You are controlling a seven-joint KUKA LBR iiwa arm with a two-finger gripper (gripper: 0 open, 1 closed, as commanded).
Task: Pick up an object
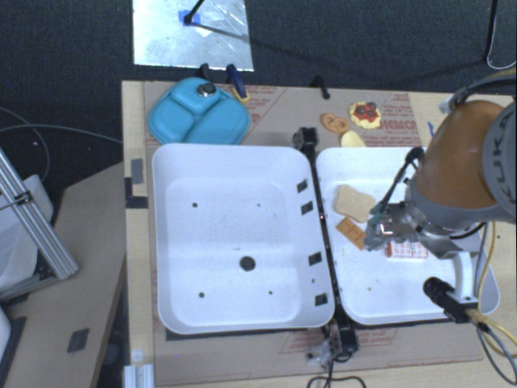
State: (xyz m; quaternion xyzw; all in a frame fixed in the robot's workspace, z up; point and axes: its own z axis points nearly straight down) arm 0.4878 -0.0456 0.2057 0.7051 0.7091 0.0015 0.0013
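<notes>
Gripper hangs low in the right bin, just beside the cracker and below the bread, probably placed so to grasp one of them, but its opening cannot be told from this angle.

Grey arm with orange band, bent in from the right, claw pointed low and leftward

Blue sectioned tray lies on the bench at far left, behind the left bin. Foil-like sheet on dark floor beyond it. Toy pizza piece and pretzel-shaped piece at far right. Aluminium frame left.
</notes>
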